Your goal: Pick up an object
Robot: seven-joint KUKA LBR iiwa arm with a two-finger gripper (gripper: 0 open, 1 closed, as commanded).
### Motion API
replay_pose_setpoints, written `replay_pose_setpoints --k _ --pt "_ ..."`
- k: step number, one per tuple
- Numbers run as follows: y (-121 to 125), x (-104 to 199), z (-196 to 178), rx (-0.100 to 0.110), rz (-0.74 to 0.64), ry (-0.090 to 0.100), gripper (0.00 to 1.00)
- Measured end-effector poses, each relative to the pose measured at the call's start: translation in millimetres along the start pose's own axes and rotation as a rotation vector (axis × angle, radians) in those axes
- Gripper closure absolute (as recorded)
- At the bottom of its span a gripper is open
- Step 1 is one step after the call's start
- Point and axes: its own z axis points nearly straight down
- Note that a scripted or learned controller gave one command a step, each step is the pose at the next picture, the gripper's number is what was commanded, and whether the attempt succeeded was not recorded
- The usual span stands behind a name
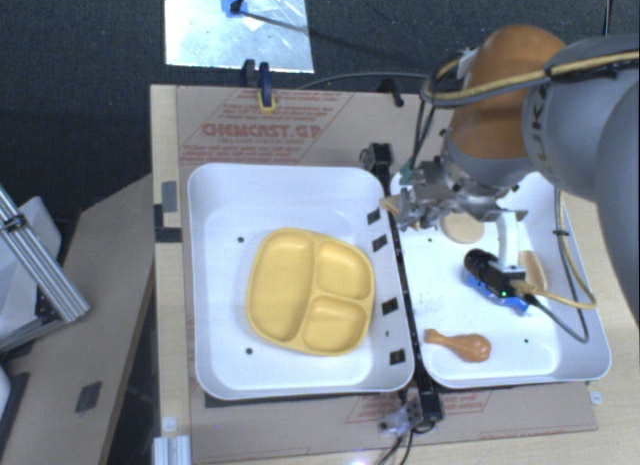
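Note:
My gripper [418, 203] hangs low over the near-left part of the right bin [570, 353], close to the divider between the bins. A small tan bit [390, 208] shows at its left side, and I cannot tell what it is or whether it is held. Just right of the gripper a round tan disc [463, 228] lies on the bin floor. A brown drumstick-shaped toy [458, 345] rests near the bin's front. A tan oblong piece [536, 271] lies further right.
The left bin [215, 253] holds a yellow divided plate [310, 291] in its middle. The grey arm with its orange band [505, 83] comes in from the upper right over the back of the right bin. A blue clamp [264, 81] sits behind the bins.

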Motion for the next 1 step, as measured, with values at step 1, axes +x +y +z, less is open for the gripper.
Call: replay_pose_setpoints --k 1 --pt "-22.0 60.4 -1.8 0.0 -0.002 0.001 1.0"
